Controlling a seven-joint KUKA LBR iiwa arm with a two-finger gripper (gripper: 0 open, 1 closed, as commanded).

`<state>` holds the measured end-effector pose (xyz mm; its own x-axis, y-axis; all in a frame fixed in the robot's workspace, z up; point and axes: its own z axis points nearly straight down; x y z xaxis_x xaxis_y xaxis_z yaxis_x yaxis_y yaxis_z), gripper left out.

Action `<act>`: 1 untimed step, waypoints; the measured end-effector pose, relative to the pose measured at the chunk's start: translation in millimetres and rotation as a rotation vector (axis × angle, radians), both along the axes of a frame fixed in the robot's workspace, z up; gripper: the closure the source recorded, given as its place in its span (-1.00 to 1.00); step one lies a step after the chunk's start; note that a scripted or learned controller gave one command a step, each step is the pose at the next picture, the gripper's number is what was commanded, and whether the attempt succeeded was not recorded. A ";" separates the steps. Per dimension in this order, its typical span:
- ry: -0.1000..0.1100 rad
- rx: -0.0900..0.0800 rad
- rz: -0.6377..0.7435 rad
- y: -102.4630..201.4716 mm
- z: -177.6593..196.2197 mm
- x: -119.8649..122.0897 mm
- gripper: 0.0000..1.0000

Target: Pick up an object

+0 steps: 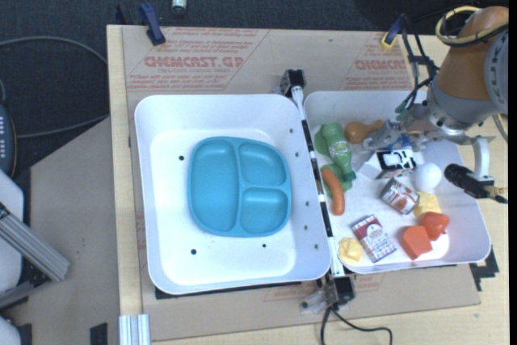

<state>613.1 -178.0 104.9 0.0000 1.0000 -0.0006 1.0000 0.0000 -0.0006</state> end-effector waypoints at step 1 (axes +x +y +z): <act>0.000 0.001 0.002 20.2 -20.2 31.5 -1.00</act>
<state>644.6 -157.8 84.7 -0.0016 1.0000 0.0002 1.0000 0.0016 -0.0007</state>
